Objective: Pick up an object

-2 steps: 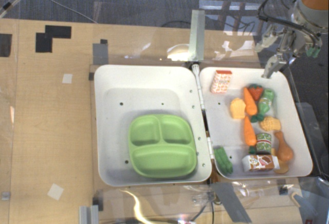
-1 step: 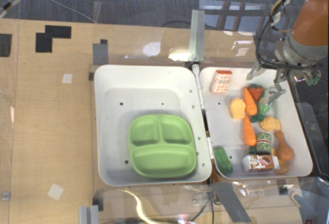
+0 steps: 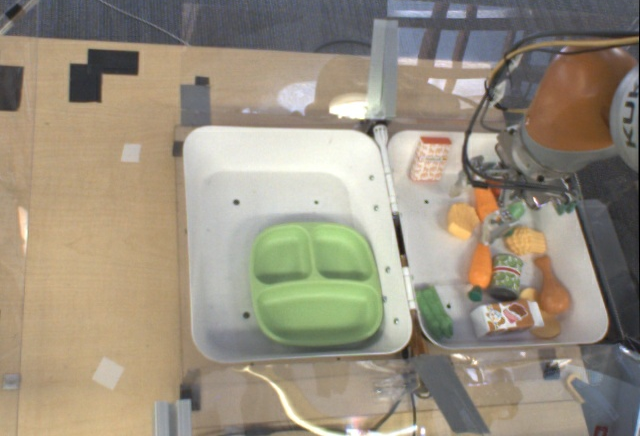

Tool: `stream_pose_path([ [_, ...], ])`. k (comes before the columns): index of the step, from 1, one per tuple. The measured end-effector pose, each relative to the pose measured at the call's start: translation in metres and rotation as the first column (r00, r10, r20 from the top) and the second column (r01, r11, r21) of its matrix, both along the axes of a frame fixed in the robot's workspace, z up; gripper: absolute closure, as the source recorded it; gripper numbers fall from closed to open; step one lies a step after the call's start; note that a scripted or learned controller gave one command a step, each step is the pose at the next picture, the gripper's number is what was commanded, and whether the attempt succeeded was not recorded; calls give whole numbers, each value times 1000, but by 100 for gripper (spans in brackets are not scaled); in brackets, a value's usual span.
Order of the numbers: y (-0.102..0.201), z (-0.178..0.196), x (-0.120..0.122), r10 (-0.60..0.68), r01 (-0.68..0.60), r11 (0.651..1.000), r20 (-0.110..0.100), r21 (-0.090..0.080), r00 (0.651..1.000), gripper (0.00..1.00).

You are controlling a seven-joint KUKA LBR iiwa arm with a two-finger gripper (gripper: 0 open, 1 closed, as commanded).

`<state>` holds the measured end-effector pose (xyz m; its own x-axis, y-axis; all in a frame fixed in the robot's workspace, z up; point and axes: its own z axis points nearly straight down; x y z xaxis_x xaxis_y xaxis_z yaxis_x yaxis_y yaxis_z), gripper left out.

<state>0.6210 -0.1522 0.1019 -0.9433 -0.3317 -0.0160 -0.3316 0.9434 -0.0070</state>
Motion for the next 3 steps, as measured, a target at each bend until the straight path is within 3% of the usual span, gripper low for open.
stream_pose_path([
  [1, 8, -12, -70, -53, 53, 999, -2, 1, 999, 0],
  [2, 13, -8, -90, -78, 79, 997, 21, -2, 997, 0],
  [3, 22, -10, -107, -59, 59, 998, 8, -2, 998, 0],
])
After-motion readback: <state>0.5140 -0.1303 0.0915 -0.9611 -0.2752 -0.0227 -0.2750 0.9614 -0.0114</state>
